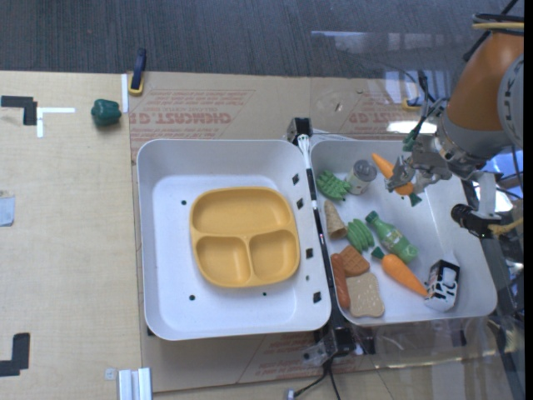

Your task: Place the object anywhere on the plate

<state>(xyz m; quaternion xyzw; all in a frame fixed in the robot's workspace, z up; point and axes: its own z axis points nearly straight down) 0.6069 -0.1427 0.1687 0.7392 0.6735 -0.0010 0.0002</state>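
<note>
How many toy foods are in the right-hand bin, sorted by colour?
Green: 3, a ridged piece, another ridged piece, a bottle
Orange: 2, a carrot, a smaller carrot
Brown or tan: 4, bread slice, cookie-like piece, sausage, a wedge
Grey: 1, a small can
Black and white: 1, a carton
Total: 11; anything under the hand isn't counted.

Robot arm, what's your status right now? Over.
Gripper over the right white bin, down among the toy foods beside a small orange piece. Yellow three-section plate in left white bin, nothing on it. Path between bins open.
</note>
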